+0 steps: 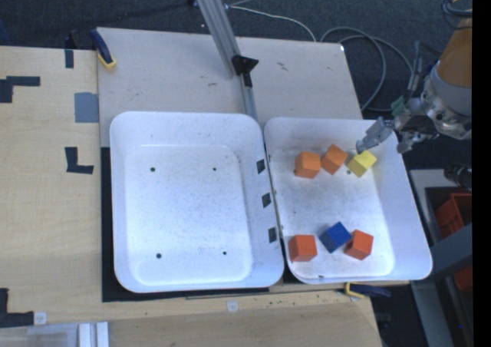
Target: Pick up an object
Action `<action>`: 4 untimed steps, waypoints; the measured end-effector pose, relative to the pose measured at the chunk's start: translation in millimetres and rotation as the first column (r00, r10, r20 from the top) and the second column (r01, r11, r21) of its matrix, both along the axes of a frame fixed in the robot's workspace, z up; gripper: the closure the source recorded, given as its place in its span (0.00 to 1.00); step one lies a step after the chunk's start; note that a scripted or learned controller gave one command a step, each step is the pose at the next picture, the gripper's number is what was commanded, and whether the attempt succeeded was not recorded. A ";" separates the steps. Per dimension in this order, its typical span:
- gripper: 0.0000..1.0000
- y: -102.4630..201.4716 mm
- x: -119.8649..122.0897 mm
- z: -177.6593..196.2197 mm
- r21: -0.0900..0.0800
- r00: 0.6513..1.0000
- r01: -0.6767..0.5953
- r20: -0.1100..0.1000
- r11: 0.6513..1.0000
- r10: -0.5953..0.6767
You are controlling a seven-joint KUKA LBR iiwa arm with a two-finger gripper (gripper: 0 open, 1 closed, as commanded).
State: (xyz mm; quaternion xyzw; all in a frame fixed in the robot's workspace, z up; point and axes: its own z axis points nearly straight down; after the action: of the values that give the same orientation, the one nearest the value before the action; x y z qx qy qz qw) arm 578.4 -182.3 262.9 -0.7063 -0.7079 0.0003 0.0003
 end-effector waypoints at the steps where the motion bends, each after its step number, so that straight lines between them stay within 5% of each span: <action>1: 0.00 6.9 -0.9 -172.6 0.002 1.000 0.001 -0.009 1.000 -0.001; 2: 0.00 37.4 55.2 -171.1 0.000 1.000 -0.004 -0.001 1.000 0.004; 3: 1.00 35.2 51.3 -163.0 0.000 1.000 -0.001 -0.012 1.000 0.001; 4: 1.00 32.0 3.5 -149.2 -0.001 1.000 0.003 -0.003 1.000 -0.003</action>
State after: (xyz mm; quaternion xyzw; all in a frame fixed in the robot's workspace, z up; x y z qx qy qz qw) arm 581.9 -150.3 113.7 -0.7073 -0.7069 0.0017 0.0012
